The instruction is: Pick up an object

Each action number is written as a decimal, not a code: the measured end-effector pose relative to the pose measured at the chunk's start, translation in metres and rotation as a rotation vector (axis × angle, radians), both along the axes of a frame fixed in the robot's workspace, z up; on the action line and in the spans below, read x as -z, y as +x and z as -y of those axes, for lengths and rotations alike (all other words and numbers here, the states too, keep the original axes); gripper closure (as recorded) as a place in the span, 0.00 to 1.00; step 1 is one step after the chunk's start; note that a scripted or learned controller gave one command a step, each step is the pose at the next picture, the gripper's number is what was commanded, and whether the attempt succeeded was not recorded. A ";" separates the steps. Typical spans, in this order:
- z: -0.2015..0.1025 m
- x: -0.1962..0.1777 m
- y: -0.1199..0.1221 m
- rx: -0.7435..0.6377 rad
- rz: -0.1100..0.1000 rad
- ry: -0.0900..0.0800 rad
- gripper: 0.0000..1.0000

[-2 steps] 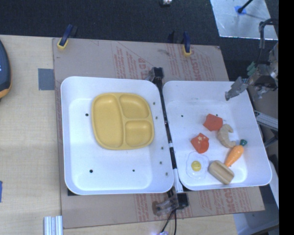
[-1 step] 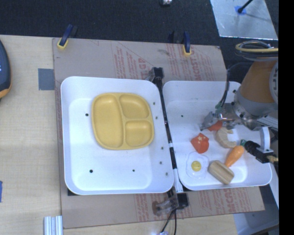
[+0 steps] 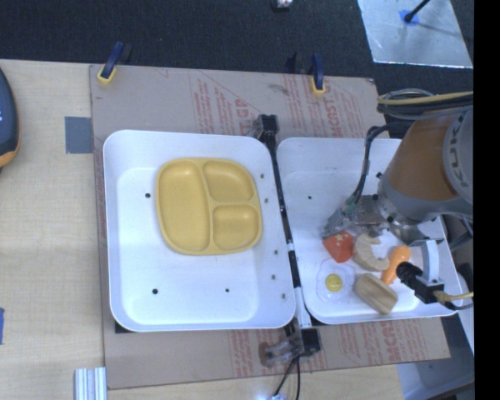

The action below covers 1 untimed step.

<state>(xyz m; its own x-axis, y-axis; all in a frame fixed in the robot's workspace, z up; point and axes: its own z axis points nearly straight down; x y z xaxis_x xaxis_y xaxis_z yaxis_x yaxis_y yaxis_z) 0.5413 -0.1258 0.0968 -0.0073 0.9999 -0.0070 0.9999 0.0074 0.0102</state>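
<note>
Down in the right white bin [image 3: 317,161] hangs my gripper [image 3: 357,215], just above the red tomato-like toy [image 3: 339,246]; I cannot tell its state. Beside that toy lie a fried-egg toy [image 3: 332,282], a tan bread-like block [image 3: 375,293] and an orange carrot-like piece [image 3: 393,262]. Well left sits a yellow divided plastic plate [image 3: 207,205].

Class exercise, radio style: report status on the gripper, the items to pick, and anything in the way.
Gripper low in right bin, fingers unclear. Red piece, fried egg, orange piece, tan block clustered beside it, none seen held. Yellow tray in left bin.
</note>
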 end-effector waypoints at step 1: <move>-0.027 0.000 -0.016 0.001 0.000 0.000 0.00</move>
<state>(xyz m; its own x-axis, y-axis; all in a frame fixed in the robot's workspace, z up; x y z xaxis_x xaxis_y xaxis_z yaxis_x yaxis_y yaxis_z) 0.5254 -0.0988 0.0966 -0.0062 1.0000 -0.0066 0.9999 0.0063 0.0106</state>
